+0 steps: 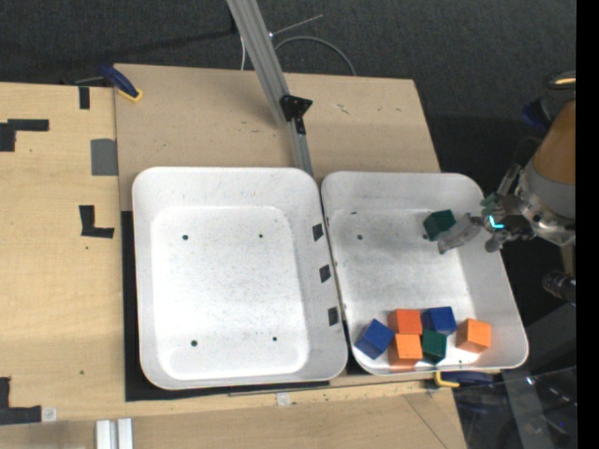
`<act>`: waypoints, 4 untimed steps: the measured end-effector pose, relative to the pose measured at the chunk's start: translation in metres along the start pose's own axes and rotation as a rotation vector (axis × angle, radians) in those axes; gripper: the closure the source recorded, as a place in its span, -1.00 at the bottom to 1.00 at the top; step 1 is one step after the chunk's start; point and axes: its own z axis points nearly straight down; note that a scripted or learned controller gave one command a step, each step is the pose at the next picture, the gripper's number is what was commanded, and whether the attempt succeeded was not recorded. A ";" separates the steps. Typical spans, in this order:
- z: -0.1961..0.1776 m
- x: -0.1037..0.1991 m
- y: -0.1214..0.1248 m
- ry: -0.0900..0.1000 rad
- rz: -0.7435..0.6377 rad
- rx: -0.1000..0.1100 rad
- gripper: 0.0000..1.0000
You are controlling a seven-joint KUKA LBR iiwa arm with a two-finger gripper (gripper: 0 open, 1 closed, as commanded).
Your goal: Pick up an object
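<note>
End effector point(447, 235) over right bin point(393, 195), wooden bench point(56, 251)

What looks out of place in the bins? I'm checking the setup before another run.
One green block sits alone near the far side of the right bin, right by the gripper. The other blocks, orange, blue and green, huddle against that bin's near edge. Nothing looks spilled or damaged.

The arm point(560, 157) was cut off by the right edge, so little above its wrist showed. The gripper point(456, 238) was small and blurred, and whether it touched the green block point(438, 223) could not be told. The green cube point(433, 345) sat partly hidden among its neighbours.
</note>
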 end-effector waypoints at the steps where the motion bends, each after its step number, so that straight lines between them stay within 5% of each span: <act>1: -0.003 0.000 0.001 -0.001 -0.002 -0.005 -1.00; 3: 0.105 0.003 0.002 -0.001 -0.001 0.001 -1.00; 4: 0.113 0.004 0.002 -0.002 -0.001 -0.003 -1.00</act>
